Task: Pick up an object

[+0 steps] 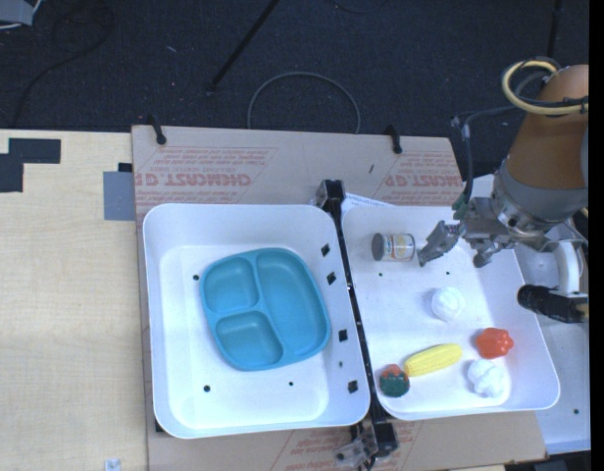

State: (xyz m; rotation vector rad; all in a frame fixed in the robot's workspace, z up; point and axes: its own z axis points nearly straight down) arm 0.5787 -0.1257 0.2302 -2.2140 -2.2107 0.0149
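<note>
Item: one pincer (461, 244), fingers spread wide and pinching nothing, hung over the upper part of the right bin (537, 400) with one finger reaching toward the bin divider and the other toward the arm (545, 165). Just beside its divider-side finger lay a small can (393, 246) on its side, apart from it; judged the nearest candidate for picking. Below the pincer, near: a white ball (447, 304). Further below, well apart: an ear of corn (432, 359), a red pepper (493, 341), a white lump (487, 378) and a dark round fruit (393, 381), loosely scattered along the bin's lower side, likely so each could be taken singly. Across the divider, well away from the pincer: a blue sectioned plate (264, 307), lying flat in the left bin (175, 361). Nothing lifted; the spread fingers suggested an approach, the pick not yet made.
</note>
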